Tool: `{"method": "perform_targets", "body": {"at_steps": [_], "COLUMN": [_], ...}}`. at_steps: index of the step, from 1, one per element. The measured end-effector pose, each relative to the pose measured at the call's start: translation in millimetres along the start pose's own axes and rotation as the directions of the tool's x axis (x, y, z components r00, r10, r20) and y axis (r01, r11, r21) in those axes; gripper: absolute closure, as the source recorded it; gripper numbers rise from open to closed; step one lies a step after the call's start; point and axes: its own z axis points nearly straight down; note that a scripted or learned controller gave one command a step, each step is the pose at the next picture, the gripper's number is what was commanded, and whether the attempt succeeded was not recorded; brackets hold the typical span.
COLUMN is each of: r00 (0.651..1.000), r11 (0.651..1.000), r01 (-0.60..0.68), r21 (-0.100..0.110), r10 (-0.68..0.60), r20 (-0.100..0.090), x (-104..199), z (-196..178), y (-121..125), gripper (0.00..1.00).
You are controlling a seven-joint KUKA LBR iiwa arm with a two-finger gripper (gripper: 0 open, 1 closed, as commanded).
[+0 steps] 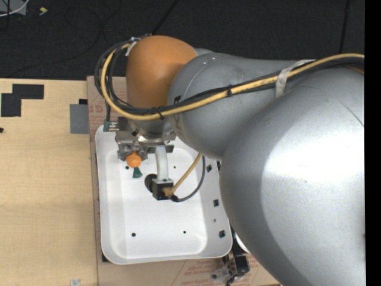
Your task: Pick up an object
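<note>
Camera view: an orange ball lies just beside the hand.

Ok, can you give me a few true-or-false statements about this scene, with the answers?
1. The arm reaches over a white bin. True.
2. The band above the wrist is blue. False: it is orange.
3. A small orange thing shows in the bin's upper left part, with a small green thing just below it. True.
4. The cable along the arm is red. False: it is yellow.
</note>
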Motion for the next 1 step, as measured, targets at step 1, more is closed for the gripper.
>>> {"method": "perform_targets", "body": {"at_steps": [1], "r00": [1.0], "r11": [1.0], "r01": [-0.003], "r21": [0.014], "r10": [0.003], "r20": [0.005], "x": [-43.4], "z": [40.9], "y": [-77.6], "gripper": [1.0]}}
